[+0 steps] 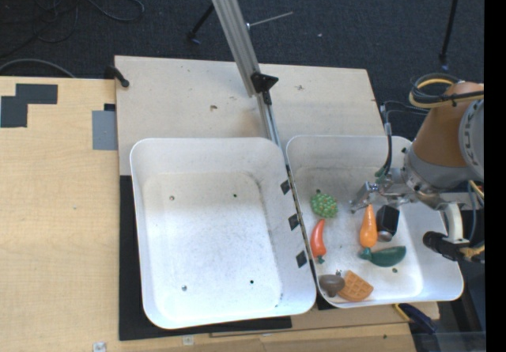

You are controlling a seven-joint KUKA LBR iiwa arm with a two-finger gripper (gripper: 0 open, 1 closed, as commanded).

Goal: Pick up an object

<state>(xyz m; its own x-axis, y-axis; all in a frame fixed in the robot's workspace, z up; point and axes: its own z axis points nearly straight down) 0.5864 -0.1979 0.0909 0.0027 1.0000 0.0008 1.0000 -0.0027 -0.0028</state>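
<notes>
Right bin (419, 283): 6 toy foods clustered near its middle and front edge. Carrot (368, 228) lay just beside claw (378, 202), likeliest pick. Claw hung low for reach; its opening could not be told. Left bin (158, 279) adjoined.

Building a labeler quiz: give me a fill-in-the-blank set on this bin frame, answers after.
1. All the toy food lies in the ____ bin of the view.
2. The green bumpy piece lies nearer the ____ between the bins than the gripper.
3. The red pepper lies beside the divider, ____ the green bumpy piece in the view.
4. The orange carrot lies just ____ of the gripper in the view.

Missing words: right; divider; below; left
</notes>
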